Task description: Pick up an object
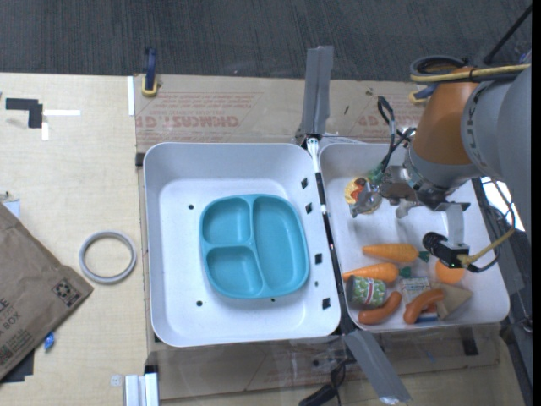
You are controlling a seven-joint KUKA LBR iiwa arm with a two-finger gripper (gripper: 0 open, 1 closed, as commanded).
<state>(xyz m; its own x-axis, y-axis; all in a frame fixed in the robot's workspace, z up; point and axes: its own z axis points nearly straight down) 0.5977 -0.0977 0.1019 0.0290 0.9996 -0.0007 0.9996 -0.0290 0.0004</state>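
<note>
Glossy teal plastic divided plate (pixel 255 245) sits in a smooth white plastic bin (pixel 161 227); matt brown cardboard (pixel 203 108) lies behind the bin.

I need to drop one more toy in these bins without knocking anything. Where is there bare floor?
Left bin: a bare white strip all around the blue divided plate, widest along its near and left sides. Right bin: crowded; carrots, sausages and other toys fill the near half, and the gripper hangs over the far half. A small bare patch lies beside the left wall.
</note>
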